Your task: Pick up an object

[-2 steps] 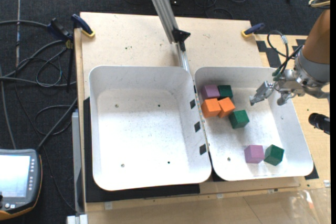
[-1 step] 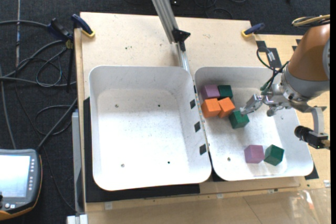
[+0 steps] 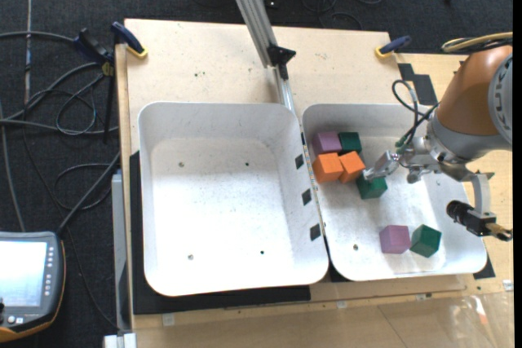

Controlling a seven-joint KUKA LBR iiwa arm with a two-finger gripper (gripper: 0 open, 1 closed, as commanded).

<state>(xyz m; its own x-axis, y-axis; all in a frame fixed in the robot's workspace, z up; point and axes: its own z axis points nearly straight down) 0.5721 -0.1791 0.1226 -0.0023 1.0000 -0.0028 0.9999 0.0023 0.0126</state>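
Hovering metal claw (image 3: 380,173), state unclear, touching matte green cube (image 3: 373,187), rt bin (image 3: 457,257).

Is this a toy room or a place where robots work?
Most likely a robot lab, not a toy room. A robot arm reaches over two white bins holding coloured blocks, with cables on the floor and a control screen nearby.

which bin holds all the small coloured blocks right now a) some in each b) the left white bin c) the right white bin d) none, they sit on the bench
c: the purple blocks, orange blocks and green blocks all lie inside the right white bin, where the two-finger gripper reaches in beside a green cube; the left white bin has no blocks in it.
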